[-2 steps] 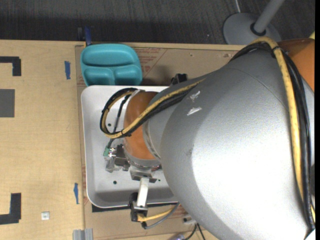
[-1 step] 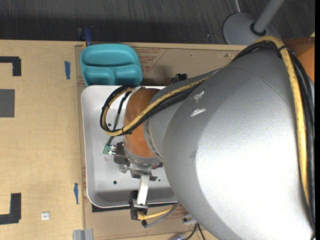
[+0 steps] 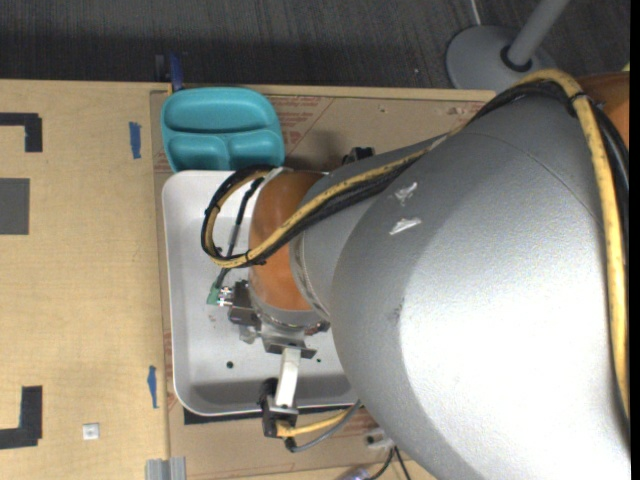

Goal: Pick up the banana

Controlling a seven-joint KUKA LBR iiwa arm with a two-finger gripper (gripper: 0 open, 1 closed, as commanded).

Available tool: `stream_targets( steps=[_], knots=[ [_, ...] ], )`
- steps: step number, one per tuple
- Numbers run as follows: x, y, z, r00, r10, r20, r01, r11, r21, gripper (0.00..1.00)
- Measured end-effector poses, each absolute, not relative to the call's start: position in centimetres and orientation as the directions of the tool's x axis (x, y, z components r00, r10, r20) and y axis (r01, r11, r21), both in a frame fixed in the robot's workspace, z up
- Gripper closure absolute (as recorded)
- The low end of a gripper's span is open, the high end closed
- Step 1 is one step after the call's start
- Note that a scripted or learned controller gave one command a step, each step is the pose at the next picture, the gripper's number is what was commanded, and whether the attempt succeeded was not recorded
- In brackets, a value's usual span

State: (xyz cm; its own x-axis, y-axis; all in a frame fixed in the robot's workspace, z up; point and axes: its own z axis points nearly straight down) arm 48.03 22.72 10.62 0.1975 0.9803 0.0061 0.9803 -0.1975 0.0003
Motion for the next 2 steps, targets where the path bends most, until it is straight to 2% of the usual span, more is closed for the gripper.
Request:
stream_targets(
  steps=[2],
  knots=[
    [48.03, 22.78, 12.58, 0.197, 0.98, 0.006, 0.98, -0.197, -0.001, 1.0]
  ],
)
